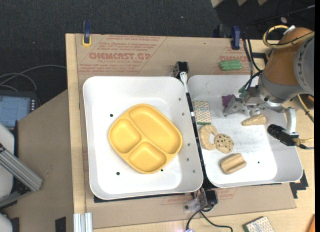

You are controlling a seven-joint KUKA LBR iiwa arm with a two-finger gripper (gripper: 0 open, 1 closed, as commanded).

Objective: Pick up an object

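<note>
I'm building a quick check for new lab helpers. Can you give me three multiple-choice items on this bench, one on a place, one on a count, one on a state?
1. Where does the yellow plate lie?
A. in the left bin
B. in the right bin
C. on the bare bench

2. How many compartments does the yellow plate have?
A. two
B. three
C. five

3. How does the tool stand to the purple object?
A. it has lifted it high over the left bin
B. it is low in the right bin, right beside it
C. it is outside both bins, far from it

Answers: 1 A, the plate sits in the middle of the left bin. 2 B, ridges divide it into three wells. 3 B, the tool is down in the right bin's upper part next to the purple object; a grip cannot be made out.
</note>
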